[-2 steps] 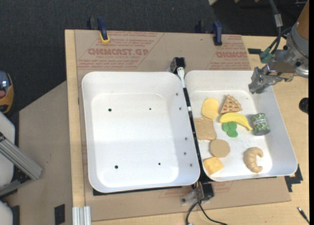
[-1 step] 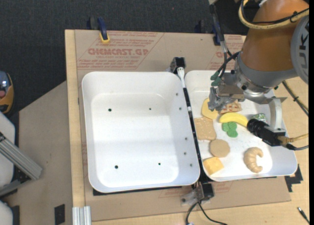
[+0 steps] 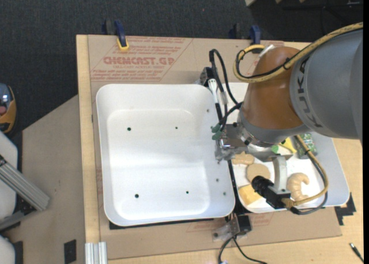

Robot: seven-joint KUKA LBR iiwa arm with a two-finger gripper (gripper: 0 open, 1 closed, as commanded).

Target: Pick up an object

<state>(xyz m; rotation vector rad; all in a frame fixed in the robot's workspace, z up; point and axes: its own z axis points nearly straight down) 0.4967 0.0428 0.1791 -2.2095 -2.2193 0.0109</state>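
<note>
My gripper [image 3: 229,149] hangs low over the left edge of the right bin [image 3: 337,177], close to the wall it shares with the left bin. The big grey arm and its orange band hide most of the right bin. Just right of the gripper lies a pale beige lump [image 3: 257,170], and a yellow wedge [image 3: 247,195] sits in front of it. A tan curved piece [image 3: 297,183] rests further right. Small green and yellow bits [image 3: 305,142] peek out from under the arm. I see nothing between the fingers.
The left bin [image 3: 109,142] is a wide white tray with rounded walls, directly left of the gripper. Both bins sit on a brown cardboard sheet [image 3: 138,55] held by clamps [image 3: 121,41] at the back. A metal rail [image 3: 23,191] lies off the bench at the left.
</note>
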